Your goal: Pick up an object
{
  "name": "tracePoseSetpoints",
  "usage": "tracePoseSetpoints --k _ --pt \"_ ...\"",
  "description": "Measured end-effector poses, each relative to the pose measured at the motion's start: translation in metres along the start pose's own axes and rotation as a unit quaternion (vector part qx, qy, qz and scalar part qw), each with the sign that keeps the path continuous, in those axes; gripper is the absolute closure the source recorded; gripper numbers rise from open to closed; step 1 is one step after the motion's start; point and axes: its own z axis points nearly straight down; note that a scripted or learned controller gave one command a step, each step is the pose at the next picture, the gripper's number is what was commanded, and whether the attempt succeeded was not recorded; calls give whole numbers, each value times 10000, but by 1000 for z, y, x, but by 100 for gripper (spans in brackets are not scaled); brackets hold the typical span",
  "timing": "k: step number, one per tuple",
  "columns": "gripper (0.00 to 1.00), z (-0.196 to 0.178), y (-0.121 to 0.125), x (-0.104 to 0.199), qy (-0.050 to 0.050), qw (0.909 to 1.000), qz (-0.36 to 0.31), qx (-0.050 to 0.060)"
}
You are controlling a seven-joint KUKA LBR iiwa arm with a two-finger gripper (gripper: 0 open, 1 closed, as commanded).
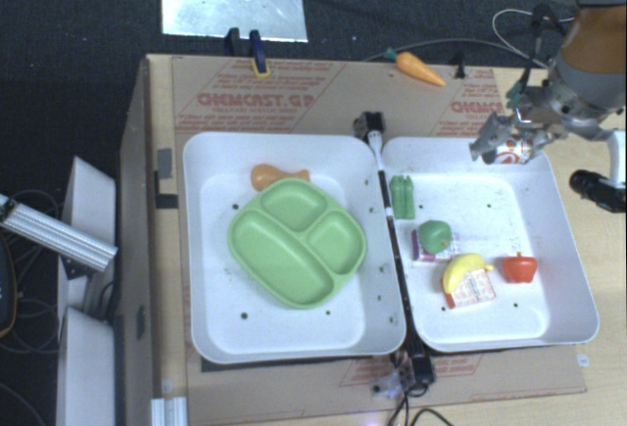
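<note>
The arm is reaching in from the right and hanging over the far right corner of the right bin; the gripper is sitting raised above the bin's rear rim, and a small white and orange thing is showing between its fingers, so the fingers are looking clamped on it, though its shape is too blurred to name; that thing is sitting up at the bin's far edge, clear of the floor as far as I can judge.

Below, a green block is lying by the divider, a green ball just beside it, a banana nearer the front on a card, and a red pepper to its right; the left bin is holding a green tray with an orange piece touching its far side; a carrot is lying on the bench beyond.

The step in hand is, by my reading, the lift after the grasp; next, the arm is needing to carry the thing upward steadily, keeping the grip firm so it is not slipping out.
</note>
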Motion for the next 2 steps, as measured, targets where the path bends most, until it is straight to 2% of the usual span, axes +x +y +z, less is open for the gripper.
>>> tracePoseSetpoints --k 1,2 --pt "0 111 46 -4 3 10000 -7 15" --pt "0 176 46 -74 15 10000 3 27"
